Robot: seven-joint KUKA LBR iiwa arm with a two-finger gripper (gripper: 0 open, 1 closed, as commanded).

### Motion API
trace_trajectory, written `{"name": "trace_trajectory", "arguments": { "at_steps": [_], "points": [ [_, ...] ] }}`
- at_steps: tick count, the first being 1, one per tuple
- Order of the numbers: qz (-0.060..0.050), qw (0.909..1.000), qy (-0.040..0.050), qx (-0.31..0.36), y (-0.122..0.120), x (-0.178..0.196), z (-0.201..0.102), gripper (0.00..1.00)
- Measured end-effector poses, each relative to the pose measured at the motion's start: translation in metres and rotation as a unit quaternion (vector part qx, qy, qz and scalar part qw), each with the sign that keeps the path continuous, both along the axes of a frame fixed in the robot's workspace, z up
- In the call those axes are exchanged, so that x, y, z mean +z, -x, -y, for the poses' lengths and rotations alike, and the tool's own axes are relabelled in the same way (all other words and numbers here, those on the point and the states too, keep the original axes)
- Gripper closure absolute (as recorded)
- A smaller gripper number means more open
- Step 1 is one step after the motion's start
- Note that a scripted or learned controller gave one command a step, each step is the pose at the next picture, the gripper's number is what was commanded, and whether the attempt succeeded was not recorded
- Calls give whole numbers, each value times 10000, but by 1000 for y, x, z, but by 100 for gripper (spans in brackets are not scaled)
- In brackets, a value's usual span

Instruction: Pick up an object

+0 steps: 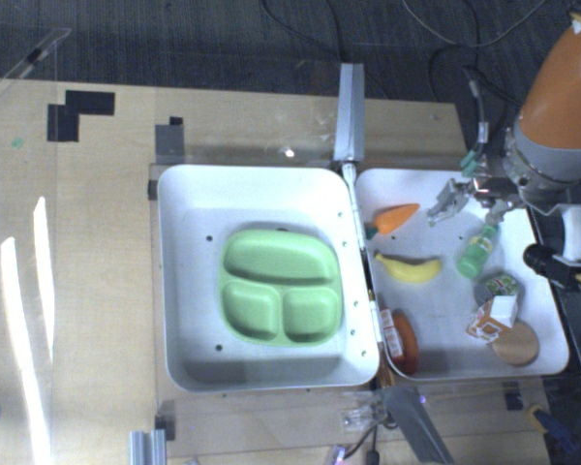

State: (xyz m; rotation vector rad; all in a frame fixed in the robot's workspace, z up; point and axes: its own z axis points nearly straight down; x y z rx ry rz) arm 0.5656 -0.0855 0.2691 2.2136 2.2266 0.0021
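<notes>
1. Two shallow white bins sit side by side on the bench: the left bin [179, 260] and the right bin [552, 356].
2. Left bin holds a green divided tray [281, 284] with one long compartment above two smaller ones, lying flat near the bin's middle.
3. Right bin holds, near its left wall, an orange carrot-shaped item [397, 217]; just below it lies a yellow banana [409, 268].
4. A green bottle [477, 251] lies tilted near the bin's centre, apart from the banana.
5. A red bottle-like item [401, 338] rests against the lower left wall.
6. At lower right are a small carton with orange and white print [493, 319], a green-labelled item [501, 284] just above it, and a tan round object [516, 344] touching the carton. No writing is legible on any label.
7. Gripper [449, 201] hangs over the upper part of the right bin, between carrot and green bottle; its fingers stand apart with nothing between them.
</notes>
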Motion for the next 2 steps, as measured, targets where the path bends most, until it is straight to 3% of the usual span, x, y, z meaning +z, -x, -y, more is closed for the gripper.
{"name": "trace_trajectory", "arguments": {
  "at_steps": [1,2],
  "points": [
    [42,9903,8,1390,16,-181,14,0],
    [81,9900,12,1405,13,-169,12,100]
  ]
}}
